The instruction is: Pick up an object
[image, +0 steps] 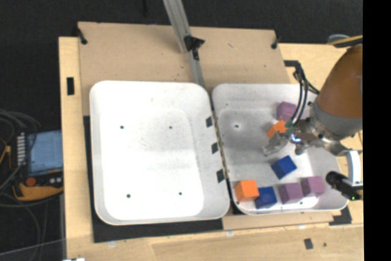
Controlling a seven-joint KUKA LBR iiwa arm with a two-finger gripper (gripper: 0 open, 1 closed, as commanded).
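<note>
My gripper (276,139) reaches from the right into the middle of the right bin (244,108). A small orange block (277,128) lies right at its tip, and I cannot tell whether they touch. A purple block (285,110) sits just behind it. A blue cube (284,166) lies just in front of the gripper. Along the bin's front wall stand an orange cube (247,190), a blue block (266,197) and two purple blocks (291,192) (313,185).
The left bin (149,150) lies beside the right one. A slanted metal rail (174,6) rises behind the bins. The arm's orange band (342,91) hangs over the right bin's right edge. A blue device with cables (43,153) sits off the bench at left.
</note>
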